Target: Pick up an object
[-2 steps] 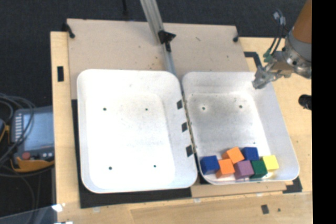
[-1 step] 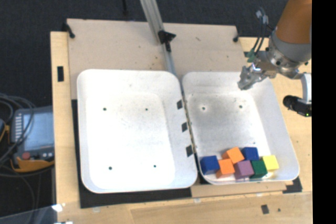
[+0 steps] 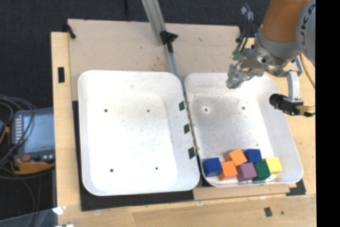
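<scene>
Blocks (image 3: 241, 164) in blue, orange, purple, green and yellow sit huddled, touching one another, in the near corner of the right bin (image 3: 276, 114); any one of them would serve as the object to pick up. The rest of that bin's floor is bare, and the left bin (image 3: 90, 114) beside it holds none of them. The end effector (image 3: 234, 80) hangs over the far edge of the right bin, well apart from the cluster, with nothing in it; whether it stands wide or narrow cannot be told from this slant. The step in hand looks like the approach: the next move calls for travelling toward the near corner, then descending over one block at the cluster's edge. No readable writing or brand appears on the bins or counter (image 3: 127, 34).
</scene>
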You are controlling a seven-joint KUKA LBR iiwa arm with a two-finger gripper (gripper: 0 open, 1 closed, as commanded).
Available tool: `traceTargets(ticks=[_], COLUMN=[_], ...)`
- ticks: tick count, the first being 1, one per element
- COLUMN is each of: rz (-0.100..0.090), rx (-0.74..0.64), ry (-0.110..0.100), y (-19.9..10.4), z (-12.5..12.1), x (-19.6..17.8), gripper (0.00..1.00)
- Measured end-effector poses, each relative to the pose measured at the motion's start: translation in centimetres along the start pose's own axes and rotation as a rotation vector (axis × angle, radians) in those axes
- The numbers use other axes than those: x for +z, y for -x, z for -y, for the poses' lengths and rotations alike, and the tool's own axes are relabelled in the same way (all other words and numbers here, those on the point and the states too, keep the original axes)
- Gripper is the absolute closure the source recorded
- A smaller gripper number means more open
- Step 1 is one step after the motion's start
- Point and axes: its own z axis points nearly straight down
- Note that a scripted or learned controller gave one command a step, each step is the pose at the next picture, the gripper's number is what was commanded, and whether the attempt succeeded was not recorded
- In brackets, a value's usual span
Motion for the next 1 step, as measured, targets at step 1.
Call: traceTargets(ticks=[1], rz=[-0.001], rx=[0.0], ry=[-0.001], y=[-4.92], z=[0.46], x=[-0.52], gripper=[1.0])
